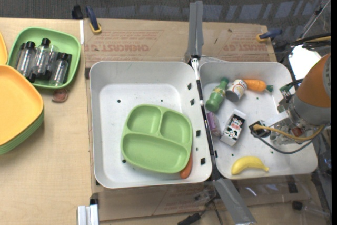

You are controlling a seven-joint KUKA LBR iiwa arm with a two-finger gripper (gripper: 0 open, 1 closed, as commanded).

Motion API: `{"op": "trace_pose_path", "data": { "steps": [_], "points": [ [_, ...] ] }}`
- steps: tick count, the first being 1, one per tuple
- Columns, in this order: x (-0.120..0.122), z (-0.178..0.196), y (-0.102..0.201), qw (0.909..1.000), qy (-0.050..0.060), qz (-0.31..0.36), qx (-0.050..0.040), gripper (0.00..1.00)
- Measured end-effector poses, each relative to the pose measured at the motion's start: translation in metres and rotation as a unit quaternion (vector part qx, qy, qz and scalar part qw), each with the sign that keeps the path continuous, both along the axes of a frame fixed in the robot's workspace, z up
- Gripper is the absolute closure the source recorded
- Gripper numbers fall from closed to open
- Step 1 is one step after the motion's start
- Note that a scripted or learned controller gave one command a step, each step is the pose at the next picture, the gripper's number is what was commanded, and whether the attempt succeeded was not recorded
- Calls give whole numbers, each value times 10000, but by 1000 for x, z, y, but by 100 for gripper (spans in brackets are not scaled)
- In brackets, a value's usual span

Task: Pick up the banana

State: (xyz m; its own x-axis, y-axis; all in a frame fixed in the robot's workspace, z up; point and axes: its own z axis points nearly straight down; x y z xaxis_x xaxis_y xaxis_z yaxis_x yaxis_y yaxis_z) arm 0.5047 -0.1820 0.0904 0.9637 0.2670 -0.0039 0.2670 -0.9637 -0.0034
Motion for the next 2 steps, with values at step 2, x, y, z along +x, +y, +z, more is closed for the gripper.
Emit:
{"op": "trace_pose_path", "data": {
  "steps": [2],
  "points": [
    [28,0,41,9994,0,-348,-4,100]
  ]
}}
